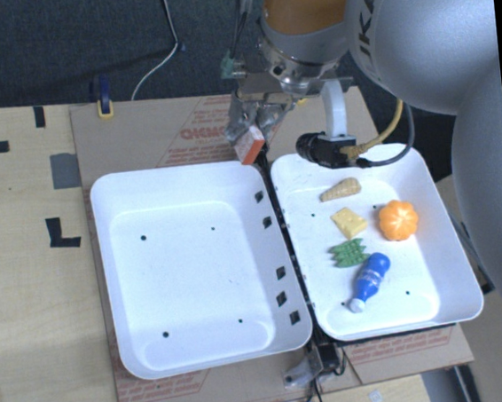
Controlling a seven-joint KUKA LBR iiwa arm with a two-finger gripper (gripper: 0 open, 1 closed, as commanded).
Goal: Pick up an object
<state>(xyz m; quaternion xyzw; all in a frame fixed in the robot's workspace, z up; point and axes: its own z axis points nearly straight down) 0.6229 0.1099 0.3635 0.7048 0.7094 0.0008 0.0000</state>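
Observation:
My gripper (251,140) hangs over the back edge between the two bins, above the far right corner of the left bin (108,202). A small orange-red object (250,150) with a pale top shows between its fingers, held clear of the bins. In the right bin (440,220) lie a tan piece (340,190), a yellow block (350,223), an orange fruit (397,220), a green toy (348,252) and a blue bottle (370,281) with a white cap.
The grey arm with its orange band fills the upper right, above the right bin's back edge. A black fitting with a cable (326,150) sits at that bin's back rim. Both bins rest on brown cardboard (164,133) on the bench.

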